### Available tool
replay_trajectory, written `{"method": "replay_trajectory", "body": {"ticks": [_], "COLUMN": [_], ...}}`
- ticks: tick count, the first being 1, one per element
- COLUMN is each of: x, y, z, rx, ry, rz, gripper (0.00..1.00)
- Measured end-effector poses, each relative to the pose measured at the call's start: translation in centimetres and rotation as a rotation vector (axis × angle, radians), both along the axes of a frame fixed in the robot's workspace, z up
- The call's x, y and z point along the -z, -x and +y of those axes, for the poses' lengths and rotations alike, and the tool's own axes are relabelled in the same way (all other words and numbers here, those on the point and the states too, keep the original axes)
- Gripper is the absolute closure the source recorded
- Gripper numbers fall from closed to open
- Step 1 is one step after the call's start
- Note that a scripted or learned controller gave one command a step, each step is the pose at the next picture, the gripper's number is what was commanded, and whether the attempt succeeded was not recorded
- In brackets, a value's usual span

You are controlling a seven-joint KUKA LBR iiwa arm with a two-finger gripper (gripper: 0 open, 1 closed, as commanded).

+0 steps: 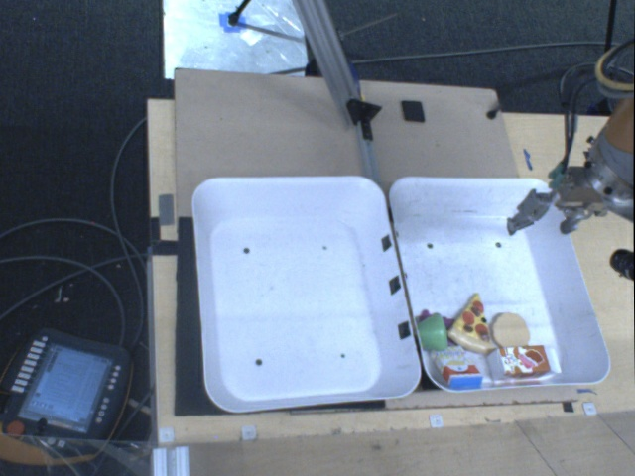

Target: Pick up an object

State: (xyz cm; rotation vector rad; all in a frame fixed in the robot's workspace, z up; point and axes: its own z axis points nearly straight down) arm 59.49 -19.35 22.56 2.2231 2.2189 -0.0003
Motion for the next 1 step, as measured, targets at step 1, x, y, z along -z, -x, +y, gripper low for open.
{"method": "replay_trajectory", "body": {"ticks": [1], "x": [-2.23], "y": [3.17], "z": [-1.34], "rx": [0.0], "ry": [0.0], "rz": [-0.002], "gripper": [0.0]}}
